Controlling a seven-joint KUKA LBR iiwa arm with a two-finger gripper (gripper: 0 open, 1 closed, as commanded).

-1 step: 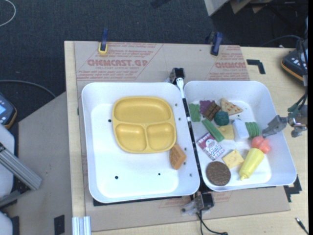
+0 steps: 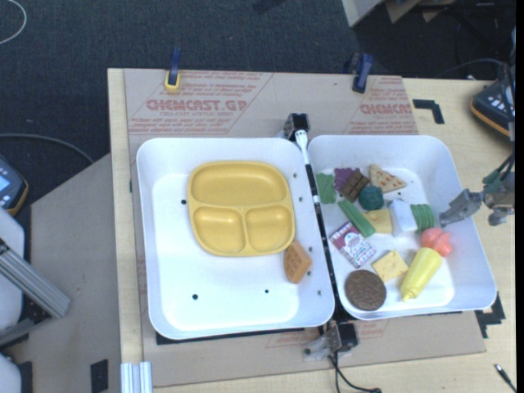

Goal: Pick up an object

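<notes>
Camera view is showing two white bins side by side on the counter (image 2: 246, 97), and I'm using the yellow divided tray (image 2: 241, 205) in the left bin (image 2: 160, 244) as the landmark. A small tan waffle-like piece (image 2: 297, 262) is lying just beside the tray's lower-right corner.

All other candidates are sitting in the right bin (image 2: 458, 170), well to the right of the tray: green bits, a purple piece, a pizza-like slice (image 2: 386, 178), a teal lump (image 2: 371, 196), a pink printed packet (image 2: 351, 244), a cheese-like yellow wedge (image 2: 390, 265), a brown round cookie (image 2: 365, 289), a yellow bottle (image 2: 419, 272), and a red-orange ball (image 2: 436, 241) touching the bottle's top.

The claw (image 2: 457, 209) is reaching in at the far right, w/ a grey tip hanging over the right bin's right part, near the ball and a green ridged piece (image 2: 422, 215). Can't tell if it's open or closed; nothing is visibly sitting in it.

Step, as I'm reading it: approach phase, nothing picked. Next move is prob calling for choosing one item, centring over it and descending. Items are crowding each other, so a clean approach to one w/o nudging neighbours is mattering.
</notes>
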